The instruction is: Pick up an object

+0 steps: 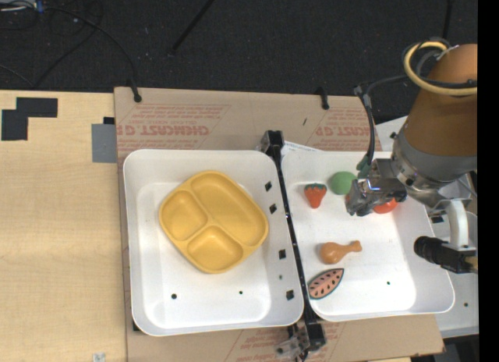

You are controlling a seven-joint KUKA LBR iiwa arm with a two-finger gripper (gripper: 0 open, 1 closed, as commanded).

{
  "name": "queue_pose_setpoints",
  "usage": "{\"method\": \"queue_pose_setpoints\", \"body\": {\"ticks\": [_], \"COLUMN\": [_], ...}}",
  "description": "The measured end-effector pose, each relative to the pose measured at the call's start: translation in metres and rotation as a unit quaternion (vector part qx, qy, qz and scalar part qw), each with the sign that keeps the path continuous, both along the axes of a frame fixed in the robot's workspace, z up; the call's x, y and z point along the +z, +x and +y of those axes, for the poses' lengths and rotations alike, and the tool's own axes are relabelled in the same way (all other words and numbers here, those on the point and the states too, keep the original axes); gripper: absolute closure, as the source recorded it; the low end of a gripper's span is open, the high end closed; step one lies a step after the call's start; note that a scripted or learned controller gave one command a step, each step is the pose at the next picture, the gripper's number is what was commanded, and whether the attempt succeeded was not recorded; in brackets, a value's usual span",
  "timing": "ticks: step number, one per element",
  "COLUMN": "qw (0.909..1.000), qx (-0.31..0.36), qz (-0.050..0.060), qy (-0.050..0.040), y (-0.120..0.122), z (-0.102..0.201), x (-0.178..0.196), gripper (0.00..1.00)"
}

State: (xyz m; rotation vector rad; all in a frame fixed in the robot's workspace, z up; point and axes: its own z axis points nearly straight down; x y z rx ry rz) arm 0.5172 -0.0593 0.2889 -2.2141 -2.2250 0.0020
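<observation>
Red toy point(384, 205) under gripper point(360, 203) near right bin's point(421, 298) far edge

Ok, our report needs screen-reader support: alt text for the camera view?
A grey arm's gripper hangs over the right bin by a red object, near a green ball, strawberry, drumstick and watermelon slice. The left bin holds a yellow divided plate.

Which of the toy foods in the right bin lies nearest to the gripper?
The red-orange toy, right beside the gripper. The green ball, strawberry, drumstick and watermelon slice lie farther away.
</observation>
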Motion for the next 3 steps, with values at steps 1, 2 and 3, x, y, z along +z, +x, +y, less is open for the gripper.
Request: {"method": "queue_pose_setpoints", "body": {"ticks": [1, 2, 3], "qw": [1.0, 1.0, 1.0], "qx": [0.0, 0.0, 0.0], "qz": [0.002, 0.0, 0.001], "qy": [0.0004, 0.0001, -0.0005], "y": [0.005, 0.015, 0.027], "z": [0.053, 0.108, 0.149], "x": [-0.021, -0.022, -0.041], "gripper": [1.0, 1.0, 1.0]}}
